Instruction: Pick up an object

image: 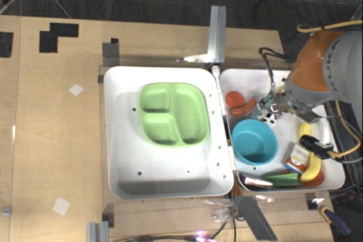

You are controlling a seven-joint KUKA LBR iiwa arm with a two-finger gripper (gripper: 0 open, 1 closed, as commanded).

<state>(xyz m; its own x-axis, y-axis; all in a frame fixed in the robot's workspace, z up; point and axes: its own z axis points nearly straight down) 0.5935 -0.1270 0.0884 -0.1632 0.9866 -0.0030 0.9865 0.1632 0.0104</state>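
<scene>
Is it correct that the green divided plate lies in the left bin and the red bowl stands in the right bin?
Not quite. The camera view shows the bowl in the right bin is blue, not red. The green divided plate does lie in the left bin.

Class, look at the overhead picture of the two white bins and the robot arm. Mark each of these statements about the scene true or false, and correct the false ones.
1. The green divided tray lies in the left bin. True.
2. The blue bowl sits on the green tray. False: it sits in the right bin.
3. The arm reaches over the right bin. True.
4. The banana lies in the left bin. False: it is in the right bin, near its right edge.
</scene>
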